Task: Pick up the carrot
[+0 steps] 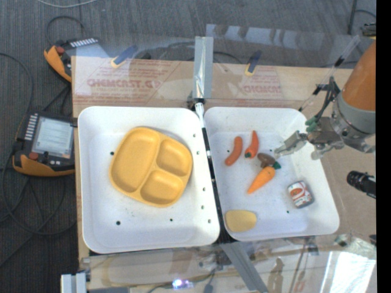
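The carrot [261, 179], orange with a green stalk end, lies slanted in the middle of the right bin [317, 221]. Up and to the right of it, over the bin's right part, hangs my gripper [300, 149]. It is open, with one finger [286, 146] reaching left toward the carrot's stalk end and the other finger [317, 154] farther right. Nothing is between the fingers. The gripper is apart from the carrot.
Also in the right bin are a reddish sausage [233, 151], a small orange pepper-like piece [252, 144], a brown lump [266, 159] touching the carrot's top, a small can [299, 194] and a yellow oval piece [241, 220]. The left bin [98, 224] holds a yellow divided plate [151, 165].
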Controlling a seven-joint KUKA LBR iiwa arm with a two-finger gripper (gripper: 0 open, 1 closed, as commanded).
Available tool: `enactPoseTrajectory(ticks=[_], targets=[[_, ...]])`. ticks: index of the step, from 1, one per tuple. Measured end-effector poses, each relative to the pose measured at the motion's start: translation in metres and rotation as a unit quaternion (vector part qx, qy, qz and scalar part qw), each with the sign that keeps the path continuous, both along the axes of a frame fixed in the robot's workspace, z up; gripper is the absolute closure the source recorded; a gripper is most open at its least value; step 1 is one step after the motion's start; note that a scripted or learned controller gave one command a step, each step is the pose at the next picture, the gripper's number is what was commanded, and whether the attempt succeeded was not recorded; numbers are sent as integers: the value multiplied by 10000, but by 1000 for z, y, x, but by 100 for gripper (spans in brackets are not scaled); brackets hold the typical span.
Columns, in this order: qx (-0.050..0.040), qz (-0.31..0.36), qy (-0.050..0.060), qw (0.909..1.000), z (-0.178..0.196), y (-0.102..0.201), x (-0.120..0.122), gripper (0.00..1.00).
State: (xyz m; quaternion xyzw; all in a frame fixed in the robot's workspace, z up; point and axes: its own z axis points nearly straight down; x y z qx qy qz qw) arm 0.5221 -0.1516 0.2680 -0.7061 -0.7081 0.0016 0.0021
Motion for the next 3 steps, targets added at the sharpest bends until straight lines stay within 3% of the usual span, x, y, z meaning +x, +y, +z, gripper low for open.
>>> enactPoseTrajectory(ticks=[1, 2, 3], targets=[[8, -53, 7, 10000, -145, 21, 24, 0], [-22, 2287, -81, 9735, -179, 11, 31, 0], [-53, 2261, -121, 9740, -178, 34, -20, 0]])
